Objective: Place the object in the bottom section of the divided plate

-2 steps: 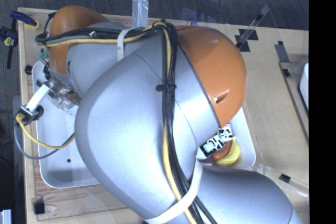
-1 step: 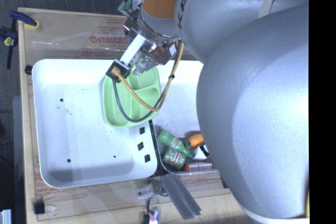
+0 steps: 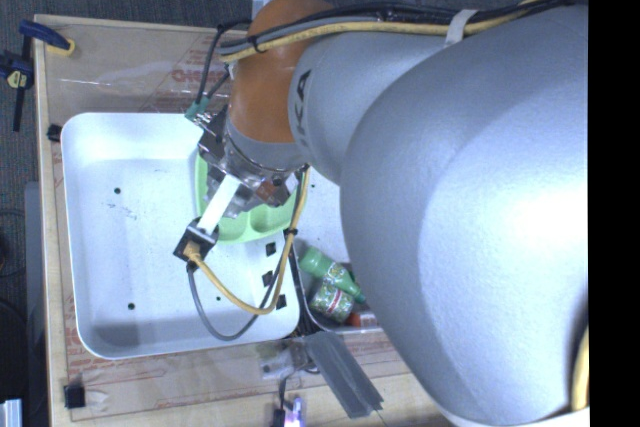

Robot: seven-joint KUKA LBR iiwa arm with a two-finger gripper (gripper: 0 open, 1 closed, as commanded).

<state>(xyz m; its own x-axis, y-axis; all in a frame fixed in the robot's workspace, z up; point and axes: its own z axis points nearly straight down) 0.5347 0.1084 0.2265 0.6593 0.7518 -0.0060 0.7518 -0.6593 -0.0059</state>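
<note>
Landmark: the light green divided plastic plate [image 3: 243,223] lies in the left shallow white bin [image 3: 110,215], at that bin's right side, mostly covered by the wrist.
Claw: the two-finger claw [image 3: 243,198] sits directly over the plate; whether it is apart, together or clamped on something cannot be told from this angle.
Object: a green plastic bottle with a red-and-white label [image 3: 333,287] lies on its side just right of and below the plate, across the bin wall; it is probably the thing to be placed, though I cannot be certain.
Handling: judged light, stiff and smooth, likely to roll or slip; take it across the middle of its body, the claw set square to its length.
Around: a yellow cable and a grey cable [image 3: 222,300] loop below the plate; wooden tabletop [image 3: 120,50] above it.
In the way: the grey arm with orange band [image 3: 440,165] hides the plate's sections, so the bottom one cannot be made out.
</note>
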